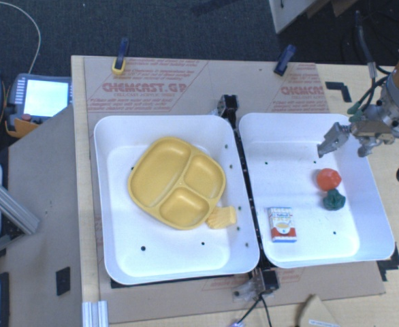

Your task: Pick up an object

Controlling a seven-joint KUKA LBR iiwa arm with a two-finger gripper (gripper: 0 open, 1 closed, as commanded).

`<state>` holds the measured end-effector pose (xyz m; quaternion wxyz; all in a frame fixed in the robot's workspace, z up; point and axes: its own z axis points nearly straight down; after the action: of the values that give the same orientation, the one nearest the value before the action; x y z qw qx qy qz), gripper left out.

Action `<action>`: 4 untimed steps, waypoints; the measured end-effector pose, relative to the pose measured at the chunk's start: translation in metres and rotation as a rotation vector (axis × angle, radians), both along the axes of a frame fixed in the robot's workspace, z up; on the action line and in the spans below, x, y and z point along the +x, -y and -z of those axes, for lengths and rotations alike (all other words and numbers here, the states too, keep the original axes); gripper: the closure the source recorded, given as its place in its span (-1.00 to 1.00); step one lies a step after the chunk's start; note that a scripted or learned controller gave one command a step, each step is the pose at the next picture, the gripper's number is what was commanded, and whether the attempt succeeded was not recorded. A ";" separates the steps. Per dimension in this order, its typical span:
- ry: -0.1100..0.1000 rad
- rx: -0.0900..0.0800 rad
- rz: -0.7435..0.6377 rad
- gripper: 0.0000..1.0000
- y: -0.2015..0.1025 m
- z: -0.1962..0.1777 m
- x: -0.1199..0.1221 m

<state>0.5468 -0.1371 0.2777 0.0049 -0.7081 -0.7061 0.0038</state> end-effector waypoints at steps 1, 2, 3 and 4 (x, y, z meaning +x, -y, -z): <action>0.013 -0.002 -0.003 -1.00 0.000 -0.007 0.002; 0.006 0.000 -0.003 -1.00 -0.004 0.056 0.004; 0.007 0.000 -0.002 -1.00 0.005 0.114 0.002; 0.007 0.000 -0.002 -1.00 0.003 0.158 -0.004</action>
<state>0.5432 -0.1406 0.1200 0.0026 -0.7074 -0.7068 0.0013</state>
